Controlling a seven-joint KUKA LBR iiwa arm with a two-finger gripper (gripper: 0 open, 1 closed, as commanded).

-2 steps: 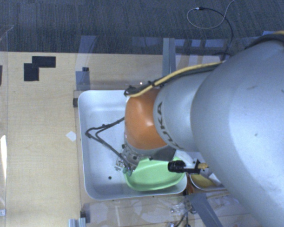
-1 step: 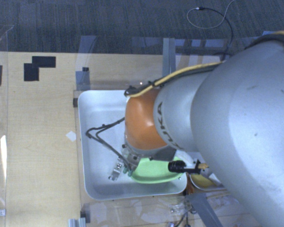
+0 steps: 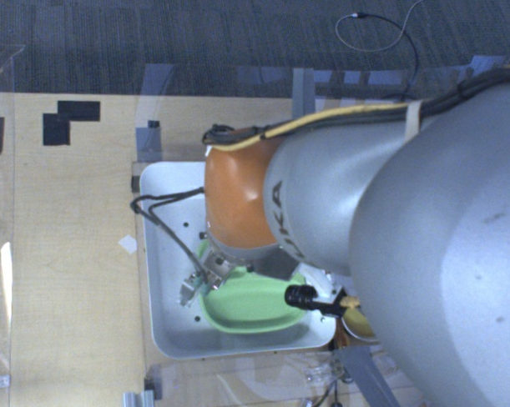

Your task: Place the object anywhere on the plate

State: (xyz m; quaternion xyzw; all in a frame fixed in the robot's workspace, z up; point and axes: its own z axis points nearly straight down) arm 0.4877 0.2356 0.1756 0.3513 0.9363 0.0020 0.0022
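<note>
A green plate (image 3: 250, 311) lies in the near part of the white bin (image 3: 164, 243) on the table (image 3: 73, 246). The hand (image 3: 195, 286) sits at the plate's left rim. I cannot tell whether it is open, closed, or gripping anything. Farther back, the arm's orange band (image 3: 234, 199) covers the bin's far right.

Plate (image 3: 255, 311) in bin (image 3: 163, 252), toward near wall; arm (image 3: 338, 195) overhead from right.
</note>
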